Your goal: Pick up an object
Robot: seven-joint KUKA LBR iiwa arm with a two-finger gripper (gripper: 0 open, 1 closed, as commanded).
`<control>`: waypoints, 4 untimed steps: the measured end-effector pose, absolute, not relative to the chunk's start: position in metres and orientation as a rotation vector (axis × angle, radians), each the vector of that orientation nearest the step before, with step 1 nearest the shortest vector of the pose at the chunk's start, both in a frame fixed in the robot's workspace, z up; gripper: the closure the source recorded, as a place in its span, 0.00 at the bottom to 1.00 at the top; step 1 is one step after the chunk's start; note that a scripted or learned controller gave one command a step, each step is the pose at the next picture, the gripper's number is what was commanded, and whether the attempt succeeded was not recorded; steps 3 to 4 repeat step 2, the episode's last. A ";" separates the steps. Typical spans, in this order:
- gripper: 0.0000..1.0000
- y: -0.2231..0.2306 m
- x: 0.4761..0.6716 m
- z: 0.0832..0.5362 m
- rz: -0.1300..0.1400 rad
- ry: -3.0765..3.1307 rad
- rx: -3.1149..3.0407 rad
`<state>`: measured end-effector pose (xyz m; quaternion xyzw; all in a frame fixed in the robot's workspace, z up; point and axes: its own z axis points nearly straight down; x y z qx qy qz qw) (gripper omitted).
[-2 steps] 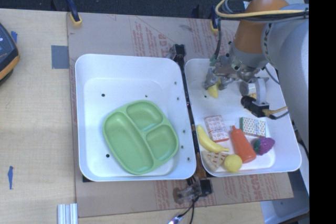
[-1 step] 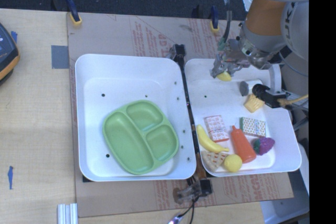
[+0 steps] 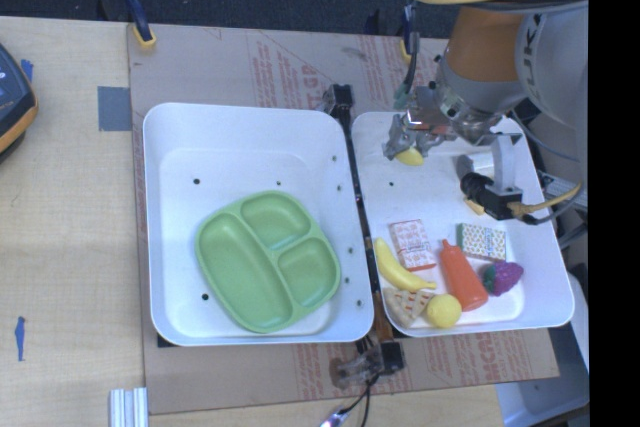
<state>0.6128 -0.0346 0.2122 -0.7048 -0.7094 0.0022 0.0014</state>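
At the far end of the right bin (image 3: 540,300), the gripper (image 3: 407,147) sits low over a small yellow object (image 3: 409,156), apparently touching it; whether the pincer is open or closed on it cannot be told from this angle. Judged step: the grasp attempt, with lift pending. The next move calls for a confirmed closure on the yellow object, then a straight vertical rise clear of the bin wall. Remaining contents at the near end: one banana (image 3: 395,266), one carrot (image 3: 461,275), one lemon (image 3: 443,311), two small cartons, one purple item. One green divided plate (image 3: 266,259) lies in the left bin (image 3: 165,215).
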 end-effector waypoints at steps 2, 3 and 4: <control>1.00 0.050 0.544 0.236 0.008 -2.223 -2.217; 1.00 0.050 0.544 0.236 0.008 -2.223 -2.217; 1.00 0.050 0.544 0.236 0.008 -2.223 -2.217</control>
